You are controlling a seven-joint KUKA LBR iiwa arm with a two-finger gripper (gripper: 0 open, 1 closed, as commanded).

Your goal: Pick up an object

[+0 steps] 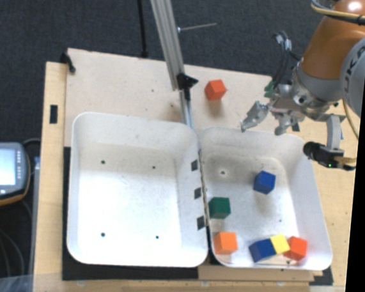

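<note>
Spanning the view, the counter (124, 85) carries two white bins: the left bin (133, 189) and the right bin (307, 186). The arm (333, 47) reaches in from the right, its tool (268, 121) spread wide above the right bin's far rim, gripping nothing. Inside that bin lie a blue cube (264, 181), green cube (219, 207), orange cube (226, 242), and a blue, yellow and red cluster (279, 246). Another orange cube (215, 89) sits on the counter beyond the bins.
</note>
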